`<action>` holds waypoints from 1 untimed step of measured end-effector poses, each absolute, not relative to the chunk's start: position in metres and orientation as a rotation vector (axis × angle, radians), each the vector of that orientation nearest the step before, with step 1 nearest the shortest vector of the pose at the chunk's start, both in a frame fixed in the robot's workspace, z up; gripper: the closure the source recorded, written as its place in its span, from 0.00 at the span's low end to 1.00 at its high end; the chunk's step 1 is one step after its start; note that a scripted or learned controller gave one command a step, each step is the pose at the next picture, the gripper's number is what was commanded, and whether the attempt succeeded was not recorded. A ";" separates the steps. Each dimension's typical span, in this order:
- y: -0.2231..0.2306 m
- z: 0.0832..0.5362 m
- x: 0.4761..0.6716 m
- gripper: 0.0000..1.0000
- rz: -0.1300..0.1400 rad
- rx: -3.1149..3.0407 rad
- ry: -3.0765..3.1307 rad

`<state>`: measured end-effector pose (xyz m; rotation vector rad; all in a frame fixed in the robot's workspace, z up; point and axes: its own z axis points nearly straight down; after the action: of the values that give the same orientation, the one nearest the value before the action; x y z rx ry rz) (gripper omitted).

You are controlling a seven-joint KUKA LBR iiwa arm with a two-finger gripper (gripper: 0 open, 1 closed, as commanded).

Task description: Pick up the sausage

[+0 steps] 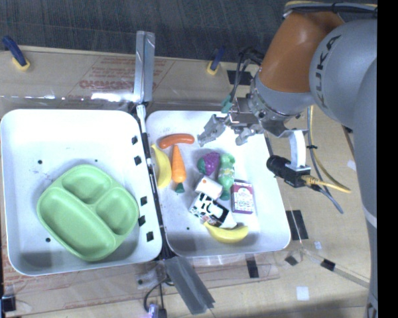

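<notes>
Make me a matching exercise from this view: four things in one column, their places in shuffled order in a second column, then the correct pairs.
Things
1. light green divided plastic plate
2. reddish-orange toy sausage
3. orange toy carrot
4. small purple carton

Places
A. right bin, just below the sausage, pointing down
B. left bin, lower middle
C. right bin, near its top edge, left of the gripper
D. right bin, toward its right side, beside the green and purple toys

Pairs: 1-B, 2-C, 3-A, 4-D
</notes>
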<state>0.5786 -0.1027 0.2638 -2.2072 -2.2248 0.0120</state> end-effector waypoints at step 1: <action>-0.138 0.171 0.540 0.00 0.010 -2.163 -2.267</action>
<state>0.5399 -0.1376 0.1708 -2.1626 -2.2669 0.0105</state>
